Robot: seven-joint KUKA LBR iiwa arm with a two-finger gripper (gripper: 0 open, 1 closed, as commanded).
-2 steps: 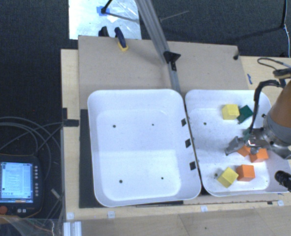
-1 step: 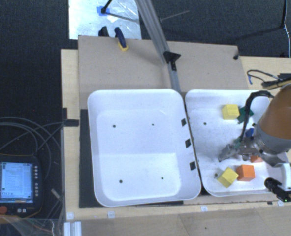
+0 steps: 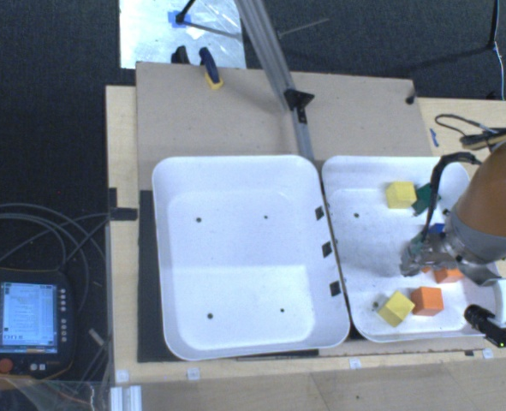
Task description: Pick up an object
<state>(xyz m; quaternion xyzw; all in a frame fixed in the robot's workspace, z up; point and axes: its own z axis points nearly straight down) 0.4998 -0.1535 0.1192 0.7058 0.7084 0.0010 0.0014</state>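
In the right bin (image 3: 355,229), the gripper (image 3: 415,259) hangs low, its opening impossible to tell, with an orange block (image 3: 427,300) and yellow block (image 3: 396,307) just below it.

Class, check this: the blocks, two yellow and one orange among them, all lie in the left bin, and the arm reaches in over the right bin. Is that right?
Not quite. The camera view shows the yellow blocks and the orange block in the right bin, not the left bin. The arm does reach in over the right bin.
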